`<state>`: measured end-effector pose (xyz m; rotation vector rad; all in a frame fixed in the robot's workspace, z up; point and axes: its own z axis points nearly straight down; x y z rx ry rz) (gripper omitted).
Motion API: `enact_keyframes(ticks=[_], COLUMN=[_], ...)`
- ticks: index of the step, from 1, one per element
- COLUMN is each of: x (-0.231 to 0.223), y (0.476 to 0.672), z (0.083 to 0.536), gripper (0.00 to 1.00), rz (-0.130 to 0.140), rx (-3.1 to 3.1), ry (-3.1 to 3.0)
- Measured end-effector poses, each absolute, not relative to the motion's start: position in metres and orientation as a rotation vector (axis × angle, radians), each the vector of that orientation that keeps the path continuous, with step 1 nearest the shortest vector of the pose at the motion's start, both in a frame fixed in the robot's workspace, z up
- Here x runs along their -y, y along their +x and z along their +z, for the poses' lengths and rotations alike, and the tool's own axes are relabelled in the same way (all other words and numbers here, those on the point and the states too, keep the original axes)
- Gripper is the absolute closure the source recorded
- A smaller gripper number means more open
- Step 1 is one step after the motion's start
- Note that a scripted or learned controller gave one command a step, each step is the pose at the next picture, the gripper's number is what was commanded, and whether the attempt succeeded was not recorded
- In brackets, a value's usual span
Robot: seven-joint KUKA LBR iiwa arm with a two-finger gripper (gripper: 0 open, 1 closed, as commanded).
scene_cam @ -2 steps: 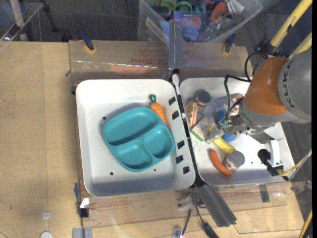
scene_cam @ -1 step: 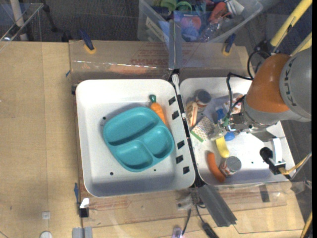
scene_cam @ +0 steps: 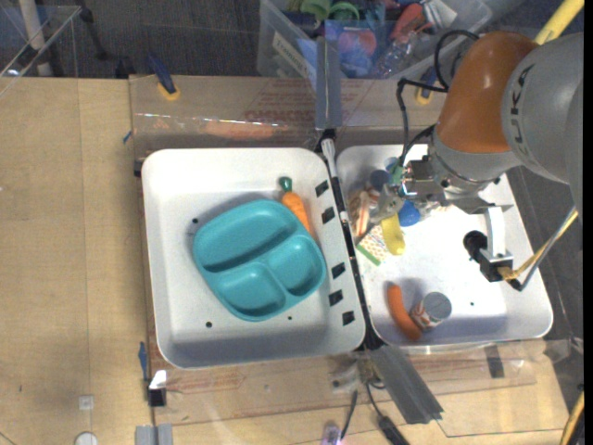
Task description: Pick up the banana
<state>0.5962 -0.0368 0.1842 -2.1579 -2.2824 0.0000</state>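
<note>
The banana (scene_cam: 393, 236), a small yellow piece, lies in the left part of the right bin (scene_cam: 519, 318), just below a blue object (scene_cam: 409, 216). My gripper (scene_cam: 401, 191) hangs over the upper left of this bin, slightly above and to the right of the banana, among a cluster of small items. Nothing is visibly held by it.
A colourful heap of small things (scene_cam: 366, 216) lies by the divider. An orange carrot-like piece (scene_cam: 400, 310) and a small can (scene_cam: 433, 308) sit at the bin's front. The left bin (scene_cam: 176, 332) bears a teal divided plate (scene_cam: 258, 260) and a carrot (scene_cam: 296, 208).
</note>
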Motion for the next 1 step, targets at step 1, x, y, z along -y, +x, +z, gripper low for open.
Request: enact_keyframes(ticks=[1], x=[-0.0427], y=[0.6278], z=[0.2106], gripper=[1.0], rz=[0.002], rx=[2.04], ry=[-2.389])
